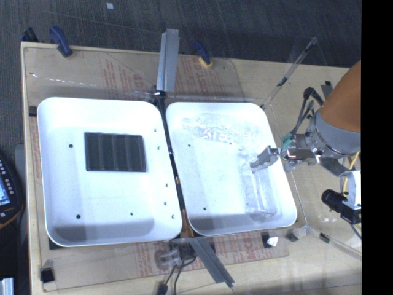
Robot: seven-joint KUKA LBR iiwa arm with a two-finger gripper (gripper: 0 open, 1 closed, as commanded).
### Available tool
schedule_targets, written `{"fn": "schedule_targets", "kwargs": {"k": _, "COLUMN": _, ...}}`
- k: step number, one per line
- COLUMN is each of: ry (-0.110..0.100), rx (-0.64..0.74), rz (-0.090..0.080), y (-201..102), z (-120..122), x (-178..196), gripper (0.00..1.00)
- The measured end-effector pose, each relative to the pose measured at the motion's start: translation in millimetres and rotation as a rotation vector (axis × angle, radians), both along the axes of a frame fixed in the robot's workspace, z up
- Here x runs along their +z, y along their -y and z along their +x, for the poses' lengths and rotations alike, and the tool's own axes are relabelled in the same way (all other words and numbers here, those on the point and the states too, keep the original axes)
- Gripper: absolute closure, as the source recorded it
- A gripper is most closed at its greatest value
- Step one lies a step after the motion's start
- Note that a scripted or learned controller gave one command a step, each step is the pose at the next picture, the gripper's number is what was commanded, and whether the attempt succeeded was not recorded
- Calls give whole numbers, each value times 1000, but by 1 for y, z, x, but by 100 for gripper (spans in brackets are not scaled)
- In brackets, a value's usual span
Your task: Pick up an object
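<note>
Nearby, a dark grille (115, 152) lies in the left bin (55, 118)

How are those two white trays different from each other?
The left bin holds a dark ribbed rectangular panel lying flat; the right bin holds a clear, see-through object near its right wall. The hand hangs over the right bin, not the left. Both are shallow, white and round-cornered.
</note>
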State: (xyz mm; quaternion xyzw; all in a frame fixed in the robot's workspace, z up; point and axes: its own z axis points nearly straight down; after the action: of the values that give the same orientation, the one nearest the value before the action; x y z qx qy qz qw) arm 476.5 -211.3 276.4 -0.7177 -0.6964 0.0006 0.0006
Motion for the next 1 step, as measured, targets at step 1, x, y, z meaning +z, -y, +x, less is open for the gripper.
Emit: {"fn": "schedule_targets", "kwargs": {"k": 1, "ry": -1, "rx": 42, "rz": 2, "y": -2, "z": 1, "x": -1, "gripper": 0}}
